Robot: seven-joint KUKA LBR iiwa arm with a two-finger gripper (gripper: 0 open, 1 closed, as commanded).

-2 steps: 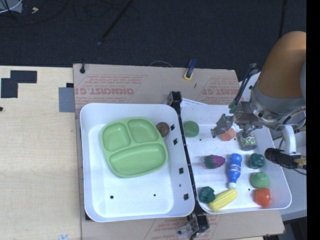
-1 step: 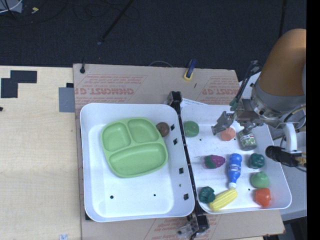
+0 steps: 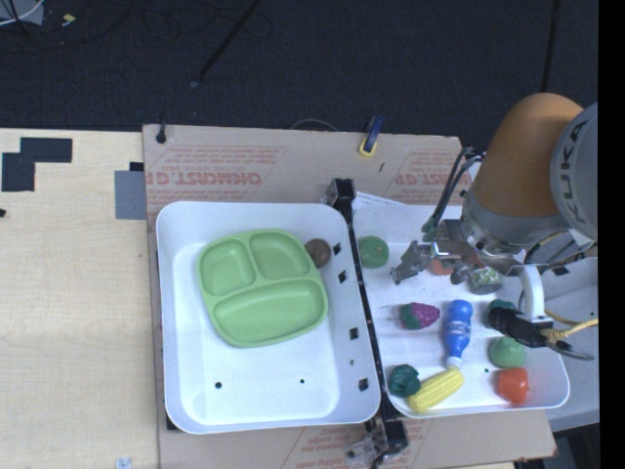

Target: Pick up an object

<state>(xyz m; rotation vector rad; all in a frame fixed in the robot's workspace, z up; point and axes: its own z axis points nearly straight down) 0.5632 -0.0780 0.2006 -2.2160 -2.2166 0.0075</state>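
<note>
Grey arm's jaws [image 3: 408, 265] hung over the right bin [image 3: 562, 391]; whether released or clenched, I cannot tell. Purple toy [image 3: 420, 315] lay below them, beside a blue bottle [image 3: 456, 331].

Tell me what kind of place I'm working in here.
Most likely a robotics lab test bench, not a kitchen: two white bins sit on taped-down cardboard, the right one holds toy food such as a plastic corn cob, and loose cables cross dark carpet behind.
</note>
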